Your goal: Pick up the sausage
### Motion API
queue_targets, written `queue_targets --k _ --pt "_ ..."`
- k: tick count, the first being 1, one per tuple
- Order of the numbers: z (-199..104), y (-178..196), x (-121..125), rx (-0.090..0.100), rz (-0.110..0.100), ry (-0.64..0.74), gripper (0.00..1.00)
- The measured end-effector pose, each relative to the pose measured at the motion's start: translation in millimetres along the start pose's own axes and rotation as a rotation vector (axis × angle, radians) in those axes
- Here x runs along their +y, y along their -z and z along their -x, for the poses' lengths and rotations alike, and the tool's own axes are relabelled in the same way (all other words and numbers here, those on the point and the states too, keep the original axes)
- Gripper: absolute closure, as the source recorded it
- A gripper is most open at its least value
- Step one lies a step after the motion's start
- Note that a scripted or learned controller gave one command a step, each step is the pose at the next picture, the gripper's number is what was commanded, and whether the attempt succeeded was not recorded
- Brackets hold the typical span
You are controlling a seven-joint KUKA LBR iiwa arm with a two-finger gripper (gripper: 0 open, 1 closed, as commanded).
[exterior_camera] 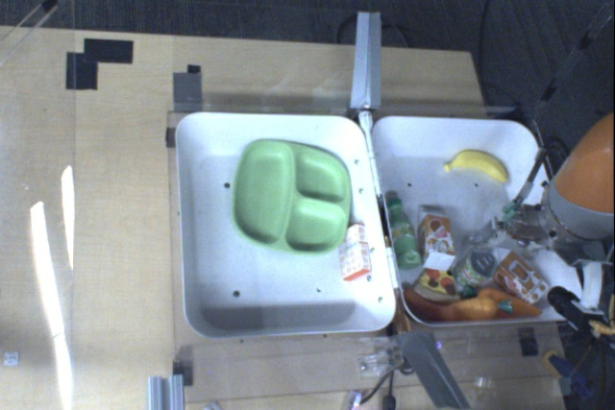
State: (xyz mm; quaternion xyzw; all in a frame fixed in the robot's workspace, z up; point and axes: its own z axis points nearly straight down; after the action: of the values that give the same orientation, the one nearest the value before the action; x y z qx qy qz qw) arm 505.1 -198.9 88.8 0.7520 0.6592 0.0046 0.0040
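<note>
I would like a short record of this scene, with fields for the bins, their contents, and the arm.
left bin: green tray, small carton beside it
right bin: banana, green bottle, sausage near the front wall, carrot, two small boxes, a jar
arm: at the right bin's right edge
gripper: above the bin floor, holding nothing visible
sausage picked up: no

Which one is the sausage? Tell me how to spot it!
Look in the right white bin, the one crowded with toy food. Go to its near edge, where a pile lies. The sausage is the long dark reddish-brown piece curving along the bottom left corner, under the pizza slice and left of the orange carrot.
</note>
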Motion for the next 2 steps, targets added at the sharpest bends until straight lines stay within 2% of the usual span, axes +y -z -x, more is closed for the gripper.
queue_targets --k 1,2 --pt "-39.2 138.8 18.3 -0.002 -0.006 -0.064 0.00" --pt "-41.6 212.9 17.6 -0.002 -0.006 -0.094 0.00"
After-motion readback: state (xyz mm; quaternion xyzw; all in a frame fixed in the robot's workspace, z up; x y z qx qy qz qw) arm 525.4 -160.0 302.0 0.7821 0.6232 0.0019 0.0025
